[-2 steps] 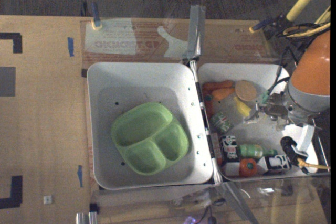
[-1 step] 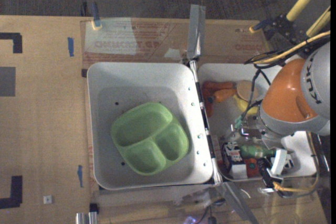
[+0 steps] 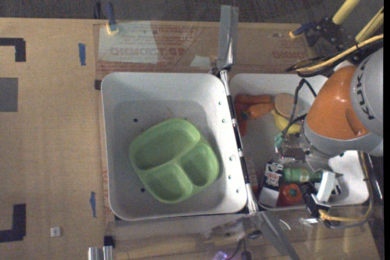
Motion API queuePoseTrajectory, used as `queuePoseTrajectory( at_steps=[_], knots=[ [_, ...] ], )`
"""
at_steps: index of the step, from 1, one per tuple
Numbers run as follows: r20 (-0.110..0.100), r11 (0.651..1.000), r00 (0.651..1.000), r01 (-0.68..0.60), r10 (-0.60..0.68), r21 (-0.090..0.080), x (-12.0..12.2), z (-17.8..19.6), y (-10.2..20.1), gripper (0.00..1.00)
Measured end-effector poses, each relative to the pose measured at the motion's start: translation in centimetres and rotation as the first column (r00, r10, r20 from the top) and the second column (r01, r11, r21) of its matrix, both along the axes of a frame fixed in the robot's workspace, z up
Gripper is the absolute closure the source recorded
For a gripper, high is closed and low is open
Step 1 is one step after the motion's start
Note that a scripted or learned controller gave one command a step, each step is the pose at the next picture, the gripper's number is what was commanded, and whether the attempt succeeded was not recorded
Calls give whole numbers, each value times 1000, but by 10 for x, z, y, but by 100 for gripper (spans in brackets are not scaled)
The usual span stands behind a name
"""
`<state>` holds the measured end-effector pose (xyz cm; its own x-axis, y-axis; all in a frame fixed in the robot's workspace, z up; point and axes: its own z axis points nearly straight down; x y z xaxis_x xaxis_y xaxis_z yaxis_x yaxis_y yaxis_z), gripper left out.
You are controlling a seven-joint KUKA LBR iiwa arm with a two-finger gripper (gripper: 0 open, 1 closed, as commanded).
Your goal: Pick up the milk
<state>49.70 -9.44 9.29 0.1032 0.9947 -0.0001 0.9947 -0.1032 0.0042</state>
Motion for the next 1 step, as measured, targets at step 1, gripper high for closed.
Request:
queuePoseTrajectory(
  at_steps=[1],
  knots=[
    [-9, 974, 974, -227, 227, 2, 69, 88, 15, 100]
  ],
)
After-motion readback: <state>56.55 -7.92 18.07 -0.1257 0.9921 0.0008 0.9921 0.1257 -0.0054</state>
